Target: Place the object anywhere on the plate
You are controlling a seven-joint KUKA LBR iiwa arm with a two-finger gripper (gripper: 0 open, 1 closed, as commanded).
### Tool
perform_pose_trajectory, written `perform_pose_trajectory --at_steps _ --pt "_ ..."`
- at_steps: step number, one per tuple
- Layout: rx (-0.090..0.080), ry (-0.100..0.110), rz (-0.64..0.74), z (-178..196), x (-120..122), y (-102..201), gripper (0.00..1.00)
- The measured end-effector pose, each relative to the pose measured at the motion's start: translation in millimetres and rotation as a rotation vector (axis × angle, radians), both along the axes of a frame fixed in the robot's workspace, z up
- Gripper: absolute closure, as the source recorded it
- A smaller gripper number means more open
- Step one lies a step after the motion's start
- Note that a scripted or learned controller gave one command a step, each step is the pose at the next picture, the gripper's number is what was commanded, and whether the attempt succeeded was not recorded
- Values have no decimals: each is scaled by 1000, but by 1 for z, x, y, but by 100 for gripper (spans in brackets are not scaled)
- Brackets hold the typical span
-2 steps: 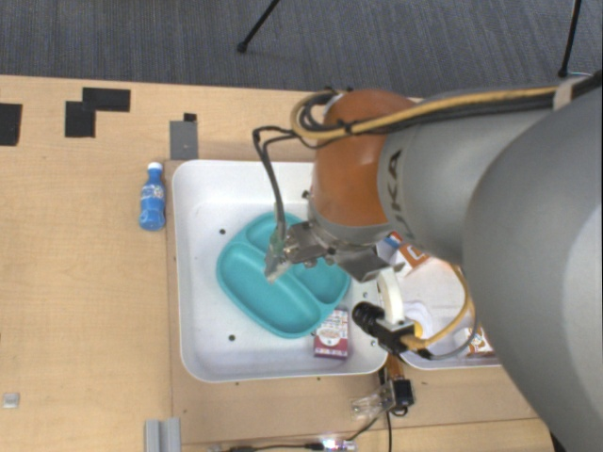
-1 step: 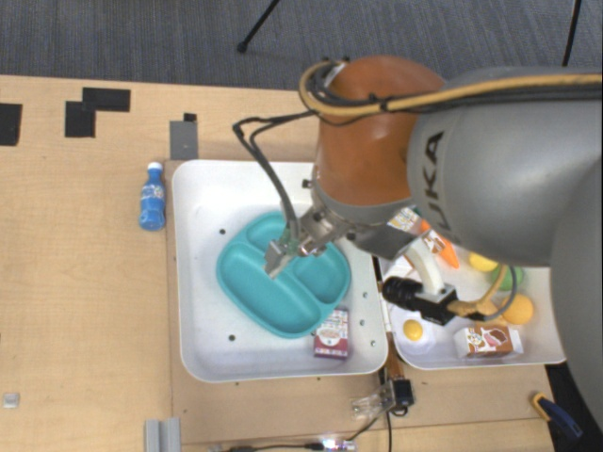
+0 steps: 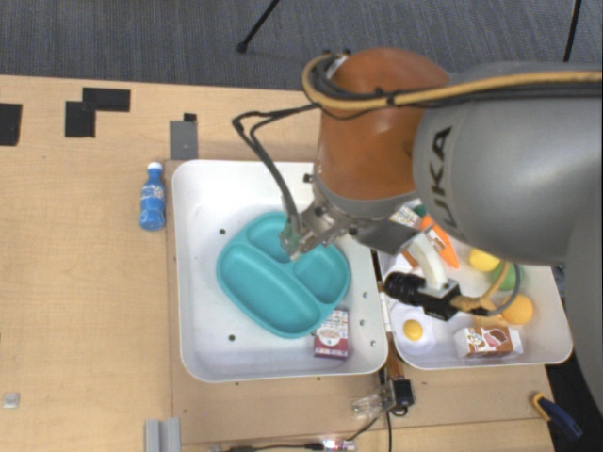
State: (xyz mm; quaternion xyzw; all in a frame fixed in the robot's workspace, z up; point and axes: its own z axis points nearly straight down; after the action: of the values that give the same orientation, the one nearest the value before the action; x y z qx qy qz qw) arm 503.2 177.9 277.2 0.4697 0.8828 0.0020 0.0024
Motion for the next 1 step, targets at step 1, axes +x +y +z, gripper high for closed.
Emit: perform_pose_trajectory --at_steps 1 --pt "-1 6 -64 -62 15 50 100"
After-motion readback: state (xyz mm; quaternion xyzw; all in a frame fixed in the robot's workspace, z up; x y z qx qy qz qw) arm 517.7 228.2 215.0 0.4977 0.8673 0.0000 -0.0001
